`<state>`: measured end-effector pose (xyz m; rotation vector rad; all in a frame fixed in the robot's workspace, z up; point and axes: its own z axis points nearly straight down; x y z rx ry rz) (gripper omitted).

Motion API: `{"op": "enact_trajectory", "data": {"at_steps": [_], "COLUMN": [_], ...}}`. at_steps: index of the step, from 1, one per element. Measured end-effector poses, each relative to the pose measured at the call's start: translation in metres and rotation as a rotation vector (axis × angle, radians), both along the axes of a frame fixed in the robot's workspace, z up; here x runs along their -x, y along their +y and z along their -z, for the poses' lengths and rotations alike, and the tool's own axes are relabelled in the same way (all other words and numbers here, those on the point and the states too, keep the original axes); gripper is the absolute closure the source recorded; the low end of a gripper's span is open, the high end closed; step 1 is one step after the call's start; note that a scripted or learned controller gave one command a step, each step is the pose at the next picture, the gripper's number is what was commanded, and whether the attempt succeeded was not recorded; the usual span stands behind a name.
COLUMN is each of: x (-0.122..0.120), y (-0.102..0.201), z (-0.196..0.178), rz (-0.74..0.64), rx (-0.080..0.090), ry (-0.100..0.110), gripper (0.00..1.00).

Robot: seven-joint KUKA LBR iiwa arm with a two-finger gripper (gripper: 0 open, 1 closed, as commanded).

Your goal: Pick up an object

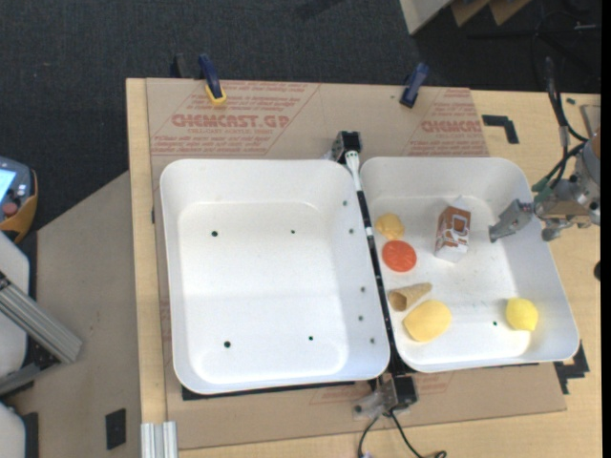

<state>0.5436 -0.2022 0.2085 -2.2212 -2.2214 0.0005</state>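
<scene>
Looks like barely anything done so far on the pick. Biggest to smallest: tan cardboard-covered bench [286, 113] with red lettering, then the wide shallow white plastic bin on the left [181, 256], showing just bare floor with a few dark dots. Beside it, touching along the middle divider, the smaller shallow white plastic bin on the right [544, 275], where all the candidates sit. Grey two-finger gripper [516, 219] poking in over that bin's right rim, near its upper right corner, with nothing between its fingers as far as can be seen. Honestly can't tell if the claw is spread or pinched; too small and dark at this angle. Closest thing to it: the brown-and-white carton-shaped toy [453, 231], just to its left but apart. Further down, the yellow lumpy potato-like toy [427, 321] near the front rim, the flat orange-red round disc [399, 255] by the divider, the small yellow ball [521, 314] at the front right, the small yellow-orange blob [389, 225] above the disc, and the tan cone-shaped piece [410, 296] just above the potato thing. So still left: choosing one, closing, lifting. Most of the arm cut off at the right edge, and not clear how high the tool hangs above the floor.
</scene>
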Motion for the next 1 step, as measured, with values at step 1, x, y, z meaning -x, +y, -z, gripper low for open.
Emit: {"op": "enact_trajectory", "data": {"at_steps": [1], "x": [-0.0699], "y": [-0.0022], "z": [0.1016], "rz": [0.000], "rx": [0.007], "ry": [-0.025], "gripper": [0.00]}}
